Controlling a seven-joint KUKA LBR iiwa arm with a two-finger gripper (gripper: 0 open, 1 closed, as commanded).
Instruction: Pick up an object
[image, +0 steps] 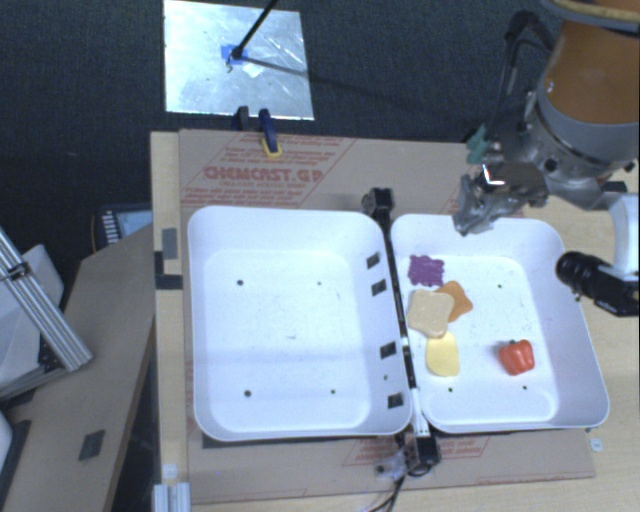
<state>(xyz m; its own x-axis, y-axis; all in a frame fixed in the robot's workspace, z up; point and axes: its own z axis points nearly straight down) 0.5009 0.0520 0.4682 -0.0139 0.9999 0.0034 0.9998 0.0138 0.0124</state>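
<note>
Worktop (300, 165) with two white bins | end effector (478, 215) at 12 o'clock of right bin (570, 300), grip state cannot be told | red pepper (516, 356) lies at 4 o'clock, judged light, smooth, best gripped across body

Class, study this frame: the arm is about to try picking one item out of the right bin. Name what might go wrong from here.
1. The bread slice, orange piece and yellow piece lie touching or overlapping, so a grasp there may catch two or nudge its neighbours.
2. These pieces sit near the right bin's inner wall, which may block a finger.
3. The gripper hangs over the far rim, away from every item; the red pepper looks rounded and may slip.
</note>
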